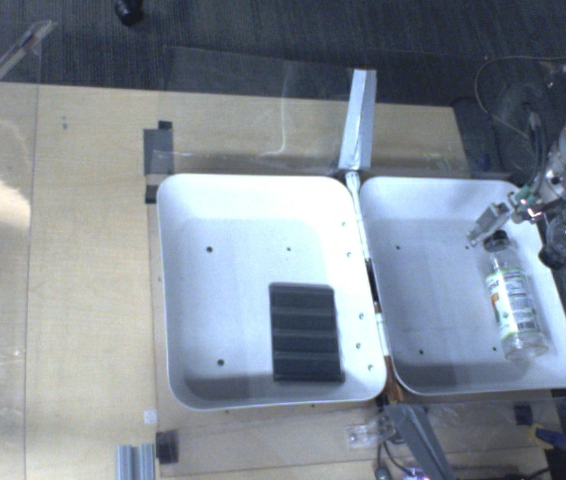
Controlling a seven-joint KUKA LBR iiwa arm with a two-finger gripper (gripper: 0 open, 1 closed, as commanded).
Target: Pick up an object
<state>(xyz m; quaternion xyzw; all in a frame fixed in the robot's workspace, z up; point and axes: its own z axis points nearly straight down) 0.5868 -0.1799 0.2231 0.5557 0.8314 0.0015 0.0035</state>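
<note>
so the clear bottle [512, 303] lies flat in the right bin [433, 368], near its right wall, long axis running toward the camera, cap end just under the gripper [490, 223], whose fingers look apart and empty.

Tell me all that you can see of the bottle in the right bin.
The bottle is clear plastic, it seems, with a dark cap and a white label printed in green and red. It lies on its side near the right bin's right wall, cap toward the far side. The gripper hangs just above the cap; contact cannot be told.
</note>
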